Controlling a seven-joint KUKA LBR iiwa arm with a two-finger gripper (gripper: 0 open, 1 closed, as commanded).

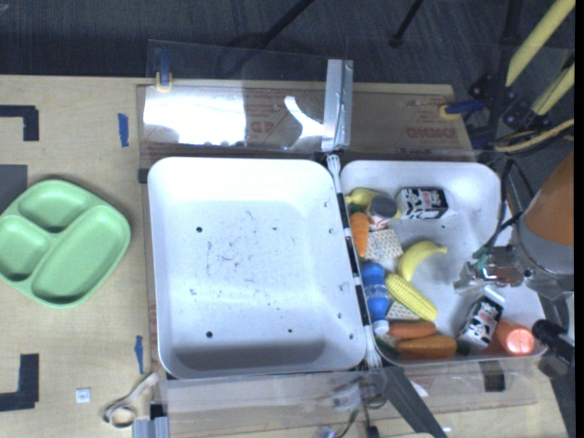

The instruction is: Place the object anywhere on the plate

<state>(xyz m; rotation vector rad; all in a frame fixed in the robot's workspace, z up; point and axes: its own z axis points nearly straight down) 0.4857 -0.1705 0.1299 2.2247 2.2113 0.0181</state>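
- Looking down, we see the arm (552, 213) entering from the right, over the right bin (474, 179).
- End effector (488, 275) sits low at that bin's right side; we cannot tell its state.
- Right bin holds a banana (418, 256), corn (410, 297), a blue item (372, 275), an orange piece (359, 233), a carrot-like piece (422, 344), two black-and-white cartons (422, 202), and an orange bottle (513, 338).
- Nearest the end effector: the lower carton (480, 322), just below it.
- Left bin (246, 263) shows bare white floor.
- Green plate (59, 242), divided, lies on the surface (64, 372), well left of both bins.
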